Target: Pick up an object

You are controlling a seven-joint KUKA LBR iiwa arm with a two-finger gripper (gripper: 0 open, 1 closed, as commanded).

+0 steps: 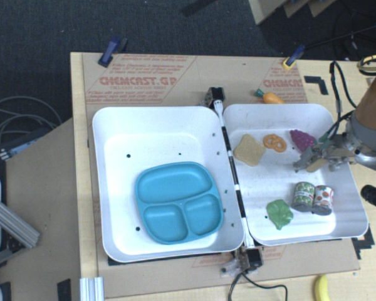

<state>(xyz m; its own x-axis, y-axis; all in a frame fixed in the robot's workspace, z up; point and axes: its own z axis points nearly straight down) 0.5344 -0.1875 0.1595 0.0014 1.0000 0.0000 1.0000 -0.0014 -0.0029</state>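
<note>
Plainly, the purple toy (302,139) lies just beyond my gripper (308,160), apart from it in the right bin (344,221).
I judge it light, soft-sided, best pinched mid-body; whether the tool is spread, I cannot tell.

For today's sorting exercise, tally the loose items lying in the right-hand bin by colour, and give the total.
Tan: 1, the bread-like piece
Orange: 1, the pretzel
Purple: 1, the purple item
Green: 1, the leafy piece
Multicoloured labels: 2, the two cans
Total: 6
</note>
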